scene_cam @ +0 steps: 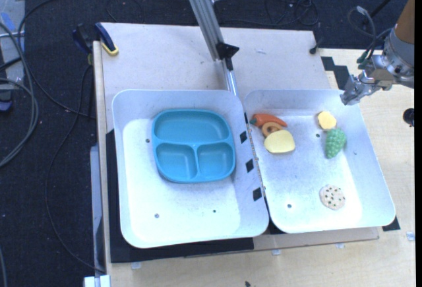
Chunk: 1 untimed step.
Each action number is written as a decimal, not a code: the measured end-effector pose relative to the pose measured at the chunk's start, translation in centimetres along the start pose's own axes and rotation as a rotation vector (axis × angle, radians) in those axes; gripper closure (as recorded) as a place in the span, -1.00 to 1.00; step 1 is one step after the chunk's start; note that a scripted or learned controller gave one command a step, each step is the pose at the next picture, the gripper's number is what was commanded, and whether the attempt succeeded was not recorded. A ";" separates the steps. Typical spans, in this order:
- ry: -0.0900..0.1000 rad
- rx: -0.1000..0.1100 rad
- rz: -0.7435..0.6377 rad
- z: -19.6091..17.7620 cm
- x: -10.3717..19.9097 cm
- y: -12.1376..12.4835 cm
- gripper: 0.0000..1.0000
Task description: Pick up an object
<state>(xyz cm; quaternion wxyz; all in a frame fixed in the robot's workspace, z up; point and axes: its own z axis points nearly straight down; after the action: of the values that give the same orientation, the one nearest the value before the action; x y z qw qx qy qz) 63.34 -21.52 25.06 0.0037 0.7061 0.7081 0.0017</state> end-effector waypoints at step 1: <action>0.004 0.010 -0.002 1.3 4.6 -2.0 1.00</action>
<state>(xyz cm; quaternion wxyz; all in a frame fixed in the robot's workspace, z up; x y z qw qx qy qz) 61.36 -16.93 23.78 -0.0012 0.7054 0.7088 -0.0006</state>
